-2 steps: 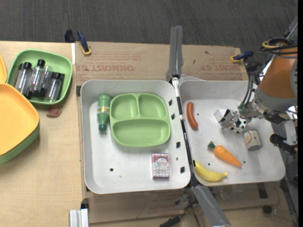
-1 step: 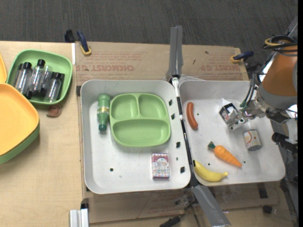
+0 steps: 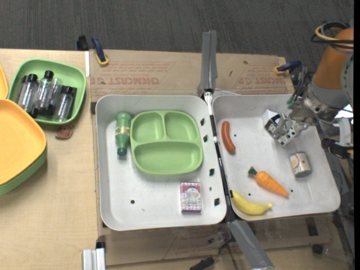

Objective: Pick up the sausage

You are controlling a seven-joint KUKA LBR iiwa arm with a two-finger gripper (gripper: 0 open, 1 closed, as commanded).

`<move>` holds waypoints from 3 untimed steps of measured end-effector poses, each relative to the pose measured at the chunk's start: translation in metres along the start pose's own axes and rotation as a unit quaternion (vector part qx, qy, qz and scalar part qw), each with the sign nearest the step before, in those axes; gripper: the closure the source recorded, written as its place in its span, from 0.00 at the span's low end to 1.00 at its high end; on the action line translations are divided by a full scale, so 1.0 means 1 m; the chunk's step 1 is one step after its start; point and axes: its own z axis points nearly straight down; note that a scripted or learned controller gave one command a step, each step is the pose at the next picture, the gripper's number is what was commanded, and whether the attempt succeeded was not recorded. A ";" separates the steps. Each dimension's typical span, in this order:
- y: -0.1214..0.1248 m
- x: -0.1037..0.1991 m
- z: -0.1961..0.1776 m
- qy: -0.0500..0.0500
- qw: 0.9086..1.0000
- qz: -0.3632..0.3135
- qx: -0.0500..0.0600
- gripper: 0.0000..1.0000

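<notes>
Camera view: sausage (image 3: 228, 136) loose near right bin's (image 3: 315, 204) left wall, unpicked; gripper (image 3: 280, 129) hovering toward back edge, well apart; grip state cannot be told.

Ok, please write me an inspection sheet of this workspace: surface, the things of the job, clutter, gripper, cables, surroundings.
Surface: two white bins side by side, left bin and right bin, on a cardboard-covered bench.
Job's things: sausage lies at the right bin's left side, untouched.
Clutter: carrot, banana and small can in the right bin; green divided plate, green bottle and small box in the left bin.
Gripper: gripper over the right bin's upper part, apart from the sausage; finger state unclear.
Cables: yellow loop above the arm.
Surroundings: green tray of dark bottles, orange plates, clamps.
</notes>
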 end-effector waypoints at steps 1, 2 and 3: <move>0.002 -0.010 -0.022 0.000 0.995 0.101 -0.009 1.00; -0.002 -0.010 -0.026 -0.001 0.995 0.099 -0.001 1.00; 0.016 0.021 -0.001 0.015 0.934 0.358 -0.020 1.00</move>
